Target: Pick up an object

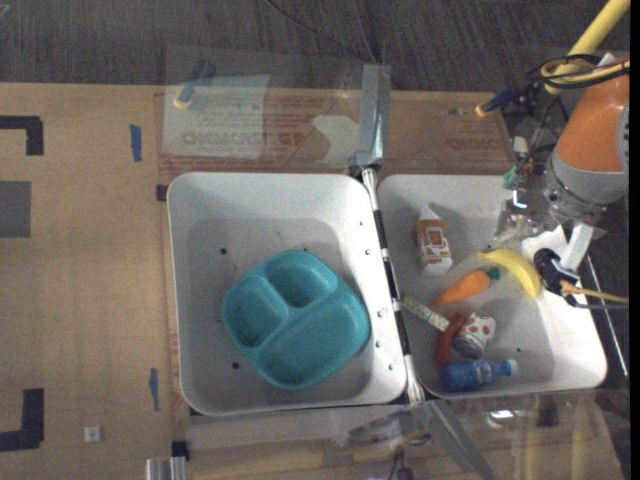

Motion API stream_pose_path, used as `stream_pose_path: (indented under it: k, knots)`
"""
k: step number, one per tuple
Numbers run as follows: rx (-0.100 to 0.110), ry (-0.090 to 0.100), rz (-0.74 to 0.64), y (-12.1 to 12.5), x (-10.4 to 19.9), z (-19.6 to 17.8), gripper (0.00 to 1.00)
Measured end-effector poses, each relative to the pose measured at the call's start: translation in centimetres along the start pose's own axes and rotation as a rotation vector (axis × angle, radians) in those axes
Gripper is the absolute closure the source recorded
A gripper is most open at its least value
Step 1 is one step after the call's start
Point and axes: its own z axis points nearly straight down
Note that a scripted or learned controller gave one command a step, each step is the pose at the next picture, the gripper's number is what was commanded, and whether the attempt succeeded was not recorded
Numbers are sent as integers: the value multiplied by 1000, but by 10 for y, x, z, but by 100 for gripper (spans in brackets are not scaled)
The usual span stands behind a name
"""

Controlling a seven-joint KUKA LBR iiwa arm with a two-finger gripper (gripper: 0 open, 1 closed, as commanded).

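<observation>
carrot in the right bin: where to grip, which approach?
Grip the toy carrot across its orange mid-body, coming straight down, fingers closing across its narrow width. It lies flat, slanting up to the right. Its green top sits against the banana, so stay off that end. The lower-left tip has open floor, though the taper there may slip.

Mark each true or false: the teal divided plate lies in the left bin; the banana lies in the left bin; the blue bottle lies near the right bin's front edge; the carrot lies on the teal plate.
1. The teal divided plate lies in the left bin. True.
2. The banana lies in the left bin. False: it is in the right bin.
3. The blue bottle lies near the right bin's front edge. True.
4. The carrot lies on the teal plate. False: it lies beside the banana.
</observation>
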Motion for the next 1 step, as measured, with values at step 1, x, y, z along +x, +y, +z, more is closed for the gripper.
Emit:
stream_pose_path:
  k: [1]
  knots:
    - [0, 0, 1, 0, -1, 0, 0]
